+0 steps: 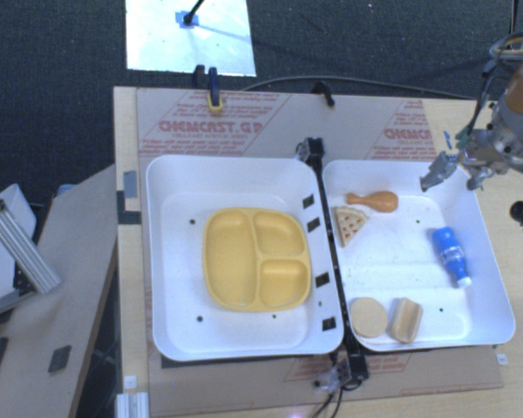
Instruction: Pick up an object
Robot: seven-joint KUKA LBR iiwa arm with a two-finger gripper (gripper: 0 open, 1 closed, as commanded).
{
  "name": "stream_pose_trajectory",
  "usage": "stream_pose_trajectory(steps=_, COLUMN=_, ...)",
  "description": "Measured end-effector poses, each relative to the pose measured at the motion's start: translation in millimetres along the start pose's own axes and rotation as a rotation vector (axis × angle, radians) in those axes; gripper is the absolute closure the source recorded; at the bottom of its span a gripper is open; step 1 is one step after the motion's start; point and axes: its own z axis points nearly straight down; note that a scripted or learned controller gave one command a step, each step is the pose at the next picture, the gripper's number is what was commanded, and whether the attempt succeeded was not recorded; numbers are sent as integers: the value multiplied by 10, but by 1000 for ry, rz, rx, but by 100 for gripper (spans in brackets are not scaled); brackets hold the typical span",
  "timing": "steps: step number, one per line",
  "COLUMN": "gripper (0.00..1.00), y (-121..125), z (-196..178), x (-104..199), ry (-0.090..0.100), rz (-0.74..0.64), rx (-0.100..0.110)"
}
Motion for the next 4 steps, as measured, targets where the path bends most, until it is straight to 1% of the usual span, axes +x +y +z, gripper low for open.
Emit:
stream_pose_trajectory(steps=1, gripper=0, y=24, z=-71, x=4, ry=-2, rz=-3, rx=-11)
stream_pose_trajectory(steps=2, gripper=0, y=1, z=346, x=4, ry=-2, rz=-1, rx=-9)
stream_pose_trajectory(steps=3, gripper=0, y=64, z=903, x=-69, ry=-2, rz=0, rx=-7)
stream_pose_trajectory(steps=4, gripper=0, y=71, z=1419, x=-64, ry=-2, rz=-1, rx=-9)
